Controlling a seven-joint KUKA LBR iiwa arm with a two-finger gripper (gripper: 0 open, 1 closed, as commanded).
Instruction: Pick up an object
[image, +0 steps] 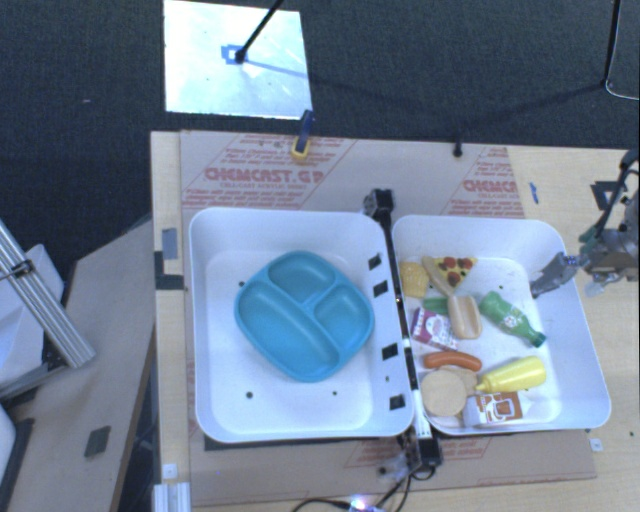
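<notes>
The gripper hangs at the right bin's right rim; whether it is open, I cannot tell. It holds nothing. Nearest lies a green bottle, then a yellow bottle, hot dog and pizza slice. The left bin holds a blue tray.

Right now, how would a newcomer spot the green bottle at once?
Look in the right-hand white bin, the one crowded with toy food. Near its right wall lies the green bottle, tilted, just above the yellow mustard bottle. It is the bin's only large green item.
</notes>
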